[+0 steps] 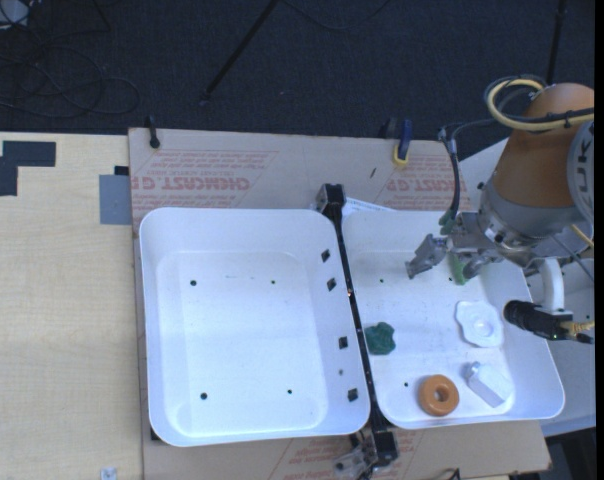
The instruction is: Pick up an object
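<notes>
The right bin (pixel 542 393) holds several small things: a dark green lump (pixel 381 338) near its left wall, an orange ring (pixel 439 395) at the front, a white flat piece (pixel 479 324) and a grey block (pixel 485 385) to the right. My gripper (pixel 440 265) hangs over the back half of this bin, above and to the right of the green lump. Its fingers (pixel 422 259) stand apart, open, with nothing between them. The orange-banded arm (pixel 544 148) comes in from the right.
The left bin (pixel 152 268) lies beside the right one, with a black divider (pixel 347 298) between them. A black part (pixel 537 318) of the arm reaches over the right bin's right rim. Cardboard (pixel 232 173) lies behind the bins.
</notes>
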